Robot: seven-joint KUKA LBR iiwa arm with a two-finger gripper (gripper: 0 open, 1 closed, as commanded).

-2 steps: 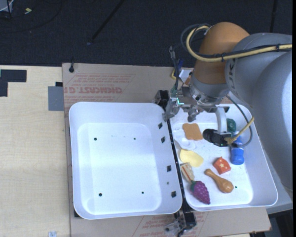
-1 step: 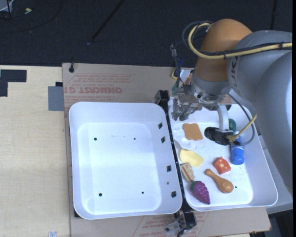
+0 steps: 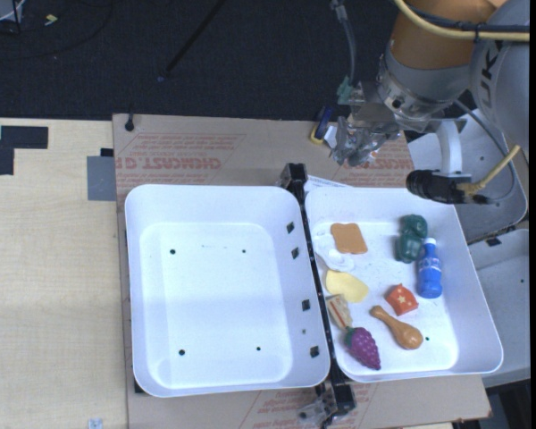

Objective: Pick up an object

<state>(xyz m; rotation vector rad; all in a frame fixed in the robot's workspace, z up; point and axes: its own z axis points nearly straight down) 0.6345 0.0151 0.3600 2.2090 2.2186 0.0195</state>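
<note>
We see the gripper [image 3: 355,147] hanging above the far rim of the right-hand shallow white bin [image 3: 478,329], over the brown cardboard-covered surface [image 3: 214,150], and nothing sits between its fingers. Whether those fingers stand wide or narrow we cannot tell; that part of the view is too cluttered and blurred.

Taking the right-hand bin as our landmark, every candidate lies inside it. Toward its far side rests a flat orange-brown toast-shaped piece [image 3: 348,238], touching a small white egg-like piece [image 3: 339,260] just nearer us. Nearer still comes a pale yellow wedge [image 3: 347,285], then a small striped tan piece [image 3: 340,311] close to the bin's left wall, and a purple bunch of toy grapes [image 3: 364,348] at the near-left corner. Along the right side stand a dark green lumpy toy [image 3: 412,237] and a blue bottle with a white cap [image 3: 430,269], the two touching. Between the bottle and the grapes lie a small red block with a pale mark [image 3: 402,299] and an orange-tan drumstick-shaped toy [image 3: 397,326].

The left-hand shallow white bin [image 3: 214,293], beside our landmark, holds no objects.

To do this step well, we judge the arm should come down over something standing apart from its neighbours; the drumstick or the grapes look the easiest. We would close across the drumstick's narrow neck, and avoid the crowded left wall, where fingers could snag the rim.
</note>
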